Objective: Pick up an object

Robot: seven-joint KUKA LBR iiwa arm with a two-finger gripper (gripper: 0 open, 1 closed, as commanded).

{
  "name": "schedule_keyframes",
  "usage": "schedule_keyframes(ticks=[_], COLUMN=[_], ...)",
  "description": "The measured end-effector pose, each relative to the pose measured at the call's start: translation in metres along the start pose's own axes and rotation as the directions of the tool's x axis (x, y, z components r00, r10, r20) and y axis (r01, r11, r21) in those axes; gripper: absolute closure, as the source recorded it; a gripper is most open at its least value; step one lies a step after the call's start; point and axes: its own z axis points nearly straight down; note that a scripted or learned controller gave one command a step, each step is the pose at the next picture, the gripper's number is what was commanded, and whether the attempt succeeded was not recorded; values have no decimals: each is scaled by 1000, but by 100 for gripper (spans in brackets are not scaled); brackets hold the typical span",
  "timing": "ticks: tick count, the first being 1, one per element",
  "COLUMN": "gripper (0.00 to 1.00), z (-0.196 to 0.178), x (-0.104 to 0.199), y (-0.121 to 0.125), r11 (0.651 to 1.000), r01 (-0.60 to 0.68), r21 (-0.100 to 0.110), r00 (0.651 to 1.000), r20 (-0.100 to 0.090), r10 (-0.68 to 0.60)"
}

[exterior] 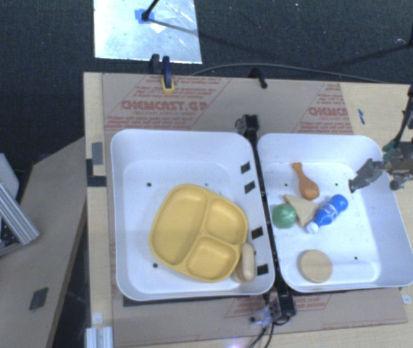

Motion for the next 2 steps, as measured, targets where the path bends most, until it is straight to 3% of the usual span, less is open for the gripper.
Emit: schedule_keyframes(ticks=[1,2], gripper=[0,0], z=[-4,40], x=[0,-6], y=[2,-1], r11=[1000,1000], r01=[2,0], r21=[-9,-5], r00=[1000,1000], r20=[2,1], r10=[-2,0])
